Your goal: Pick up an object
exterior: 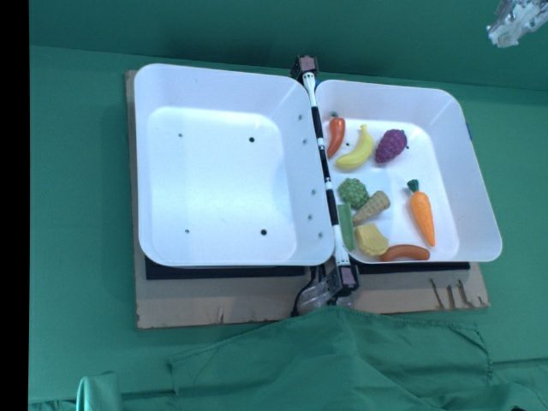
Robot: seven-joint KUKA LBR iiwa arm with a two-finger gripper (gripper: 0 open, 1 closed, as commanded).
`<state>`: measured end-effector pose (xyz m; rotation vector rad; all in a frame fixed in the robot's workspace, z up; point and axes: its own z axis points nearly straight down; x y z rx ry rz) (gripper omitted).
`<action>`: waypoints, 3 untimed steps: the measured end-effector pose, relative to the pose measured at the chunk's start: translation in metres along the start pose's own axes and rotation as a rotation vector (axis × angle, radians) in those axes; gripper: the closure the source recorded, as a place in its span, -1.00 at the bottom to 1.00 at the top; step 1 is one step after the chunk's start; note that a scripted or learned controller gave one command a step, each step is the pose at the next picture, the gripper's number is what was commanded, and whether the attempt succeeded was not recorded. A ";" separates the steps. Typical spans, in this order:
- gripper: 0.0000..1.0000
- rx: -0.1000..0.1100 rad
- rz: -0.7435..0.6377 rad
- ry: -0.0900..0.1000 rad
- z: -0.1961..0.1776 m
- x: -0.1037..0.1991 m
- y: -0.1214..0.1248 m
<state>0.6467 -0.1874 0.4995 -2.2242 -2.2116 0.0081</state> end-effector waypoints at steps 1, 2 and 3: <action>1.00 -0.001 0.001 -0.001 0.079 0.000 -0.022; 1.00 -0.007 -0.002 -0.001 0.101 0.000 -0.036; 1.00 -0.010 -0.002 -0.001 0.102 0.000 -0.053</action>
